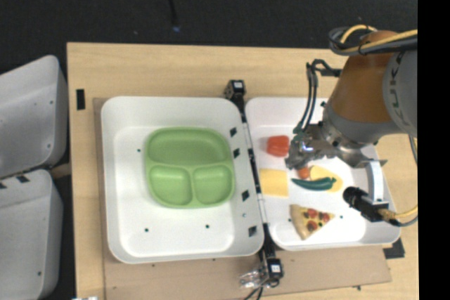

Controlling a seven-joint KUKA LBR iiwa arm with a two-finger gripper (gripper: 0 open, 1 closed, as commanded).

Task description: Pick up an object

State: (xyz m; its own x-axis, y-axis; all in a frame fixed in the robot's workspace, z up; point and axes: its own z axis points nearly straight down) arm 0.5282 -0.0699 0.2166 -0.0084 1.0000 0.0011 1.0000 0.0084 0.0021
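The arm [365,91] reaches in over the right bin [278,239], and its gripper [304,154] hangs low near the middle of that bin, among the toy food pieces. From above I cannot tell how its tips are set or whether anything sits between them; the wrist hides them.

The candidates all lie in the right bin. A red piece [278,145] rests just beside the gripper, toward the bin's left wall. A yellow block [275,183] lies below it, near the left wall. A green pepper [315,183] lies on a pale yellow piece [325,173] just under the gripper, and a pizza slice [309,220] sits near the bin's near edge. The left bin [119,235] holds a green divided plate [188,166].

This looks like the descent-and-grasp step, with nothing visibly lifted. The next move calls for closing on 1 item, likely the red piece or something beneath the wrist, then rising straight without dragging neighbours.
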